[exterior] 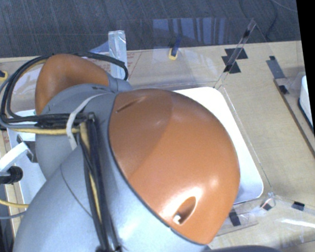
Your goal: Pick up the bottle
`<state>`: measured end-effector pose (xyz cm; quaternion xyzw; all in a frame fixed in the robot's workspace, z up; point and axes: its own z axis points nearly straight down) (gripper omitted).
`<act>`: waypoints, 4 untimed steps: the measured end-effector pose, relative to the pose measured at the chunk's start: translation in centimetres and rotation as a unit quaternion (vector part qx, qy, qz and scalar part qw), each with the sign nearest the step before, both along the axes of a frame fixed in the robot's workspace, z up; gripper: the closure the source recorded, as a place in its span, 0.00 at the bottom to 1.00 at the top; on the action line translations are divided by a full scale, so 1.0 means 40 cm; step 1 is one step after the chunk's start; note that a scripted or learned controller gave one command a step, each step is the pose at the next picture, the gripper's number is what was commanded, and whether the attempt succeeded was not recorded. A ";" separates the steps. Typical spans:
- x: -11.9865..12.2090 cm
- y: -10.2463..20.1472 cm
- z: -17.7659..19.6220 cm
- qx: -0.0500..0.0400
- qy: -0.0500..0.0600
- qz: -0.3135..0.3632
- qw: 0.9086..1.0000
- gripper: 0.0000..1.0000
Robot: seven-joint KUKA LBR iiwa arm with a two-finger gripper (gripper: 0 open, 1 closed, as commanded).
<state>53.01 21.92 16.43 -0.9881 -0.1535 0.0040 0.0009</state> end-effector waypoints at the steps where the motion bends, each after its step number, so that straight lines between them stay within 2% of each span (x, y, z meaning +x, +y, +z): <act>1: -0.003 0.001 0.159 0.001 0.000 0.100 0.995 0.00; 2: 0.168 -0.003 -0.104 0.000 0.002 0.098 0.995 0.00; 3: 0.163 0.008 -0.079 0.002 0.006 0.104 0.995 1.00; 4: 0.069 -0.171 0.105 0.002 0.000 0.058 0.998 1.00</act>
